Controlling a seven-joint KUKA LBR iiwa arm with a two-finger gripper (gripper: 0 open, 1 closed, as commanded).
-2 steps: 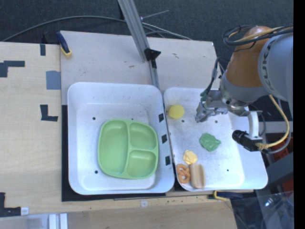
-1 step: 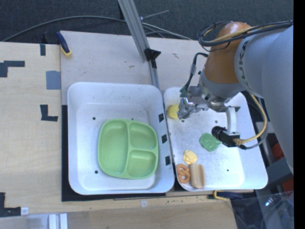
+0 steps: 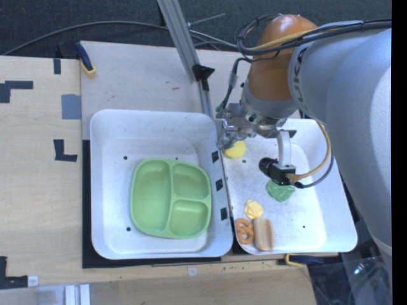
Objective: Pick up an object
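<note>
Brown bun (image 3: 262, 233) and pretzel (image 3: 243, 230) lay nearest in the right bin (image 3: 331, 234), the bun's long axis running near to far. Farther in, our hand (image 3: 230, 138) hung over a yellow piece (image 3: 235, 150), seemingly our target; its grip we could not tell.

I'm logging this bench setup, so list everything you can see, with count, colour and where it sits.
Bins: two, white, side by side on the bench.
Divided plate: one, light green, in the left bin.
Yellow item: one, right bin, top left, just below the gripper.
Green item: one, right bin, middle.
Small yellow piece: one, right bin, lower left.
Pretzel: one, orange-brown, right bin's front edge.
Hot dog: one, tan, beside the pretzel.
Clamp: one, blue and yellow, bench's back left.
Arm: one, grey with orange band.
Gripper: one, over the right bin.
</note>
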